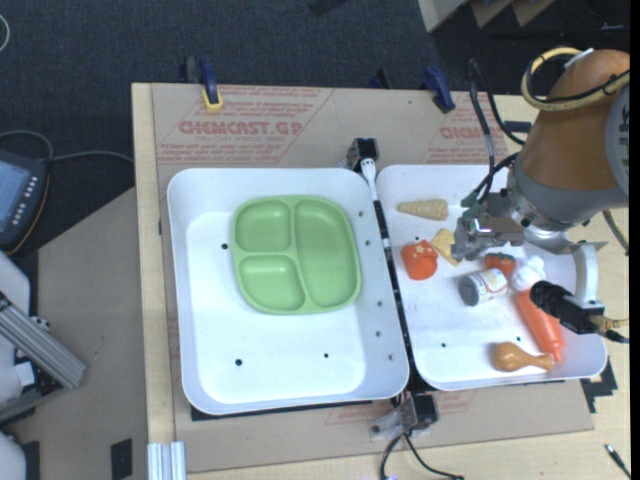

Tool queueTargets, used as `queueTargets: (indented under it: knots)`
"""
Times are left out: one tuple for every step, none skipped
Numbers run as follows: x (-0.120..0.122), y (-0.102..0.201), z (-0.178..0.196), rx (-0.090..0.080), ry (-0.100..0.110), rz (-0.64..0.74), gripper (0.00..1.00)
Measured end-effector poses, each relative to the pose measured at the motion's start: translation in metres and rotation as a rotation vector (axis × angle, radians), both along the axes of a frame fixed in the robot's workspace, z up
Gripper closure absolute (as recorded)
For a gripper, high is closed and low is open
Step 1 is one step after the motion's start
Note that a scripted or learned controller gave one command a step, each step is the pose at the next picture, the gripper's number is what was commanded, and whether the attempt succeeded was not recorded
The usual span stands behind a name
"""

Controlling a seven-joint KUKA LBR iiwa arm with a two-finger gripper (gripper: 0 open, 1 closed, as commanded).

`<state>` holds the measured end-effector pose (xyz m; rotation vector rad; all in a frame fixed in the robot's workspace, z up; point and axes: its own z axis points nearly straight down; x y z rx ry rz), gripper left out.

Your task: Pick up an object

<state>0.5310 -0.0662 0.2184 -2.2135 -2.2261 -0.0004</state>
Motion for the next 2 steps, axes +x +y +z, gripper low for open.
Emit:
queueTargets:
  knots:
    - [-0.01, 0.061, -0.003, 0.002, 0.001, 0.001, 1.0]
    - [-0.013, 0.084, 0.017, -0.001, -0.005, -0.002, 1.0]
